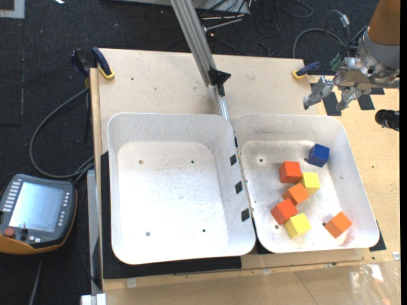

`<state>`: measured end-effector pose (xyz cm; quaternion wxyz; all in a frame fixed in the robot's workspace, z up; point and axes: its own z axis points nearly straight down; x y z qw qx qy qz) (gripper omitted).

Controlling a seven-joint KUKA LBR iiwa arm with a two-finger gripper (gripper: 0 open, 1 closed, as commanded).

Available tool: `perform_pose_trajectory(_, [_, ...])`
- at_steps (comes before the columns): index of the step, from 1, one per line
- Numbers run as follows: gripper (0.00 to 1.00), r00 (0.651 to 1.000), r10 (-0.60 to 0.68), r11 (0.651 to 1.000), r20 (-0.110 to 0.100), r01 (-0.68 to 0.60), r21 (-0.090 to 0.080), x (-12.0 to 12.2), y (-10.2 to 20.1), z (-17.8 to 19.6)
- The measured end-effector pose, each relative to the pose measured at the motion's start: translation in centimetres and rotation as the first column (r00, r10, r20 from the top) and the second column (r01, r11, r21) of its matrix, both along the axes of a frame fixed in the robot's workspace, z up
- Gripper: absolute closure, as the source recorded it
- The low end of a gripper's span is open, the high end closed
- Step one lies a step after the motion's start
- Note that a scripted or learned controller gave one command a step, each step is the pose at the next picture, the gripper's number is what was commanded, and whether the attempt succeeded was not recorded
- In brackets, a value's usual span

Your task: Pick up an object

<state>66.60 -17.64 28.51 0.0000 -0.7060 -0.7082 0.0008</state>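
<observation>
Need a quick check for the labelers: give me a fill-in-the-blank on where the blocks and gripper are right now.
1. All the blocks lie in the ___ bin.
2. The block nearest the gripper is the ___ block.
3. The number of yellow blocks in that bin is ___.
4. The gripper hangs above the bench, beyond the bin's ___ rim.

Missing words: right; blue; two; far

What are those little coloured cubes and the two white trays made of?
The cubes, such as the blue cube and an orange cube, look like painted wood or solid plastic: flat matte faces, crisp edges, no shine. Which one is unclear. The right bin and left bin look like moulded plastic: thin rounded rims, smooth white surface, speckled with dirt.
</observation>
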Motion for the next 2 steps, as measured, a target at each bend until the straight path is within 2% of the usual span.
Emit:
perform_pose_trajectory(1, [0.0,1.0,-0.004,1.0,-0.011,0.004,0.005,-7.2,3.1,-7.8])
perform_pose_trajectory(2, [0.0,1.0,0.0,1.0,-0.009,0.0,0.005,-10.9,7.3,-15.8])
